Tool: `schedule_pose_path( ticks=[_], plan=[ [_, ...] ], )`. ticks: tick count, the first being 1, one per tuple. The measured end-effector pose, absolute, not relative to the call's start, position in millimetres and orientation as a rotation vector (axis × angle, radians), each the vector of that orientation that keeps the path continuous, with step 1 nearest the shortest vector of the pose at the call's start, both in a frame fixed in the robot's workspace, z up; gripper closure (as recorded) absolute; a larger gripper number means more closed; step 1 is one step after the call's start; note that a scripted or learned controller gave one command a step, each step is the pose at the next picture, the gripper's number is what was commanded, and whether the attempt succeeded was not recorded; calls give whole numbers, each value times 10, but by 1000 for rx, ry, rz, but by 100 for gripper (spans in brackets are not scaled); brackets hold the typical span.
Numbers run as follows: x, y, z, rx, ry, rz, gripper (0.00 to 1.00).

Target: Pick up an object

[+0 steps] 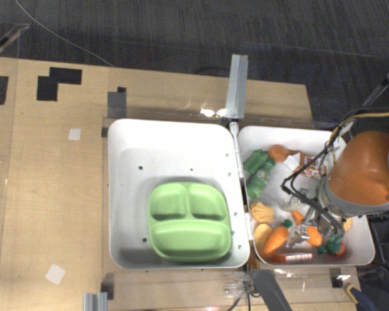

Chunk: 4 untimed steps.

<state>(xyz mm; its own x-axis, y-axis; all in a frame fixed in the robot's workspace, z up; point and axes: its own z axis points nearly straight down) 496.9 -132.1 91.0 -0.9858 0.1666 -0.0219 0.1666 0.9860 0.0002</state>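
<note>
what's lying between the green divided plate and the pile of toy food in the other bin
In the camera view, bare white floor of the left bin, then the two bins' touching rims, separate the green plate from the toy food.

Lighting even and fairly bright, from overhead. Soft shadow along the near inside wall of the left bin [123, 181] and beneath the green tray [189, 221]. Small glare spots on the metal post [237, 83] base, upper centre. Focus slightly soft throughout; lower-right clutter indistinct.
</note>
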Motion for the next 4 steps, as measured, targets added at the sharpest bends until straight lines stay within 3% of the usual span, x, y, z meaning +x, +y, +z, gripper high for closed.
schedule_pose_path(
  ticks=[1, 2, 3, 4],
  plan=[
    [5025, -1314, 1029, 249, 3094, -6, 100],
    [4933, -753, 1956, 1, 3130, 1, 100],
    [5606, -1073, 2114, 137, 3130, 0, 100],
    [6021, -1293, 2389, -269, 3120, -2, 100]
  ],
)
